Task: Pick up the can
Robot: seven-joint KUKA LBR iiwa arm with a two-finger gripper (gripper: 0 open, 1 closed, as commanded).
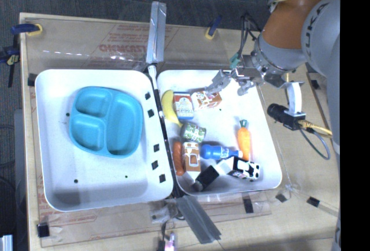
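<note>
Now, from the overhead camera view, you have the can (192,132) lying on its side in the right bin (270,154), near the divider, with the banana (167,106) and a small carton (183,106) just above it and the blue bottle (218,152) just below. The jaws (231,80) hover over the bin's far edge, fingers spread and empty. The can lies toward the near-left of them, its long axis roughly left-right, so you'd likely need to travel inward and down.
</note>
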